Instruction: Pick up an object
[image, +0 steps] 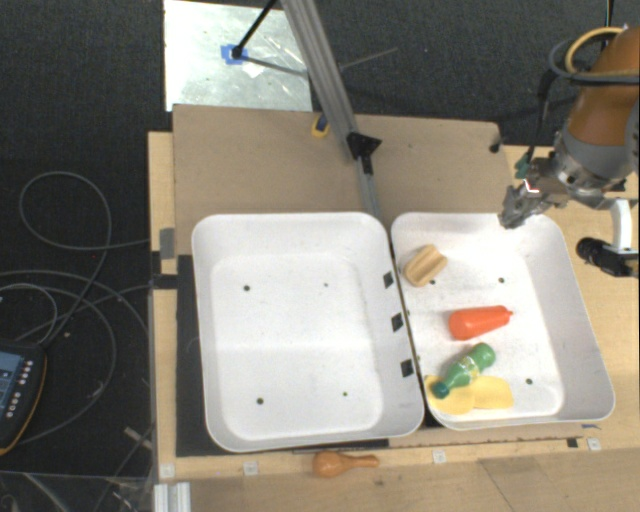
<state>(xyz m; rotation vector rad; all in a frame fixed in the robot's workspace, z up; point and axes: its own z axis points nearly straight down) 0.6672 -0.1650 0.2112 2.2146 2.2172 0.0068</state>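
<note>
The gripper (515, 212) was seen at the far rim of the right bin (575, 300), near its back corner; whether it was released or clenched could not be told, the tip being dark and small. The arm (600, 120) was cut off by the frame's right edge. Inside the right bin lay a tan block (424, 264), an orange carrot-like piece (479, 321), and a green bottle (466, 368) overlapping a partly hidden yellow item (480, 397). An orange-brown object (343, 462) lay on the bench before the left bin (300, 330).
</note>
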